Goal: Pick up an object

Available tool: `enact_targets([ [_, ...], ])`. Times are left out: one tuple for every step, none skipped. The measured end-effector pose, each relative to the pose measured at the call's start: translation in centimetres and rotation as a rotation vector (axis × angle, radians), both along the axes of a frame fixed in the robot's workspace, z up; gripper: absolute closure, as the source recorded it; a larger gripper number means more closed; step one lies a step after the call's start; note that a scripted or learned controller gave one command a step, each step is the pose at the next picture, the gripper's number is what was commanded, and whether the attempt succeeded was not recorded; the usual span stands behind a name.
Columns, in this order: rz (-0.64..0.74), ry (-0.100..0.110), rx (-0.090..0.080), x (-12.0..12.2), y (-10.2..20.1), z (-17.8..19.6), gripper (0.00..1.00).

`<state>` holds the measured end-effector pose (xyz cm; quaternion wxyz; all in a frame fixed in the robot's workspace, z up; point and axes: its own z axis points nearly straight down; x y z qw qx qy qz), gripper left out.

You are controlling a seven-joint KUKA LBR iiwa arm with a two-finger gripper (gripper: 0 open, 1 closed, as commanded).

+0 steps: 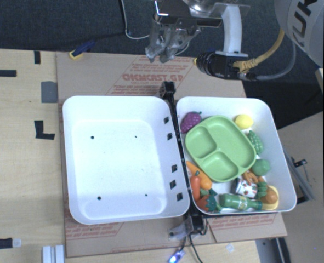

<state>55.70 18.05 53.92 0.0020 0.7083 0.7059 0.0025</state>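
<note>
Camera view: gripper [163,52], finger state unreadable, hangs beyond the cluttered right white plastic bin [277,136], so a descent risks missing.

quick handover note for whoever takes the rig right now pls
Gripper: raised above the bench behind the bins, nothing between its fingers.
Things: all in the right bin: green divided plate, purple grapes, yellow lemon, carrot, other toy food along the near edge.
Left bin: holds none of them.
Done: nothing picked.
Left: descend into the right bin, grasp one object, lift.
</note>
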Motion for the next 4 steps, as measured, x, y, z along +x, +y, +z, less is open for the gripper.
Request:
enact_targets([
  [0.008,0.020,-0.006,5.1,5.5,-14.3,1.00],
  [0.007,-0.005,0.004,4.9,5.3,-1.1,1.00],
  [0.007,0.009,-0.003,4.9,5.4,-1.0,1.00],
  [0.009,0.010,-0.004,4.9,5.4,0.0,1.00],
])
